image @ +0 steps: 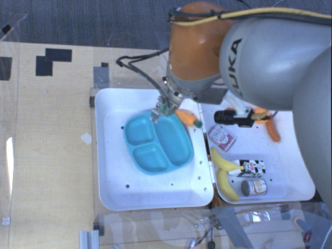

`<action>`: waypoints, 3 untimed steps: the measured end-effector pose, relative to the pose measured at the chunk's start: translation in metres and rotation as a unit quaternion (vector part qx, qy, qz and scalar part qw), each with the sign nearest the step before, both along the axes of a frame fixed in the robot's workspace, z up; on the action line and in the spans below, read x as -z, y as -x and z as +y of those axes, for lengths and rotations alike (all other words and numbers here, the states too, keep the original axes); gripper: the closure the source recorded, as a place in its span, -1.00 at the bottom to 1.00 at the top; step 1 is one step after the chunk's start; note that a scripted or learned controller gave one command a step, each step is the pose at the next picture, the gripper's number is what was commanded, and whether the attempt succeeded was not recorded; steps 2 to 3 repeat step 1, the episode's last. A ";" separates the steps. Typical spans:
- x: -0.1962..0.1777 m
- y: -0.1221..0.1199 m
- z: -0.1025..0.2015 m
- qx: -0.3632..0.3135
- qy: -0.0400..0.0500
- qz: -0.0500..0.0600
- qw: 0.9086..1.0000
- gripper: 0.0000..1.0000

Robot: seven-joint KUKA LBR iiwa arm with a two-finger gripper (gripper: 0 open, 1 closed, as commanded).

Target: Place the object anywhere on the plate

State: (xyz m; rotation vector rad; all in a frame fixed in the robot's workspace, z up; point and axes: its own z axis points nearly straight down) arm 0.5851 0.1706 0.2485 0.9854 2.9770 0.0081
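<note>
1. The grey KUKA arm with its orange band fills the upper right of the frame, and its small two-finger gripper (163, 109) hangs at centre frame over the upper edge of the blue three-compartment plastic plate (158, 143).
2. The fingertips look drawn close together above the plate's rim, but they are too small and dark to say how wide they stand or whether anything sits between them; I cannot tell.
3. The likeliest task object is the orange carrot-shaped toy (188, 118), lying in the left white shallow bin (111, 154) just right of the gripper, touching or almost touching the plate's upper right rim and pressed near the bin's right wall.
4. Judged by its look, the toy is light, smooth, probably plastic or rubbery, and tapered, so it may roll or squirt out of a pinch near the thin end.
5. The thicker middle, gripped across its short axis, seems the safest hold; the nearby wall and plate rim leave little room for the fingers.
6. The right white bin (290, 154) holds two yellow bananas (224, 173), a small can (255, 187) and other clutter.
</note>
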 end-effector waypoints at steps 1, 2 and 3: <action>0.015 0.014 0.051 -0.185 0.001 0.000 0.983 1.00; 0.015 0.014 0.051 -0.185 0.001 0.000 0.983 1.00; 0.015 0.014 0.051 -0.185 0.001 0.000 0.983 1.00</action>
